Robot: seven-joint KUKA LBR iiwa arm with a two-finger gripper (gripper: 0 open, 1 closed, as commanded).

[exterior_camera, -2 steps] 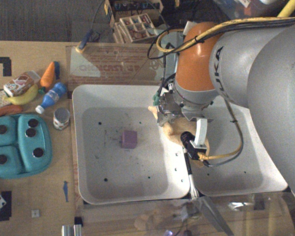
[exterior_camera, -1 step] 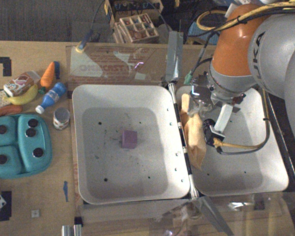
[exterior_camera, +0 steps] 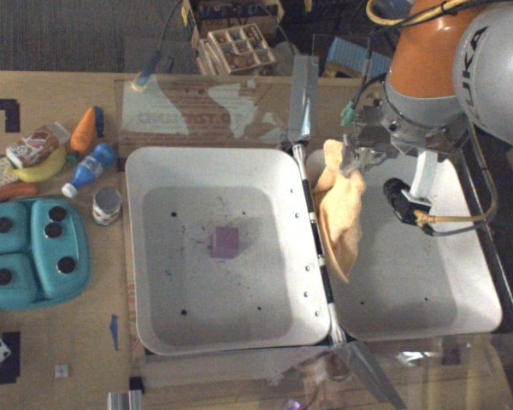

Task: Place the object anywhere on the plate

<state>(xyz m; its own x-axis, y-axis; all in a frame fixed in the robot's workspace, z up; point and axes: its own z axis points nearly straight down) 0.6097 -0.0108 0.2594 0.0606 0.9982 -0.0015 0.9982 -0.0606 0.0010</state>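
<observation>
Watching gripper pinching yellow cloth; we fear limp cloth snags bin wall, slips free; no plate in view.

A block lies in the left bin; a cloth seemingly overhangs the right bin.

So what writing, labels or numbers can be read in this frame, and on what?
"KU", the visible part of black lettering cut off by the frame edge, on the grey arm.
Label on the small package beside the banana: too blurred to read.
Label on the blue bottle: too small to read.
</observation>
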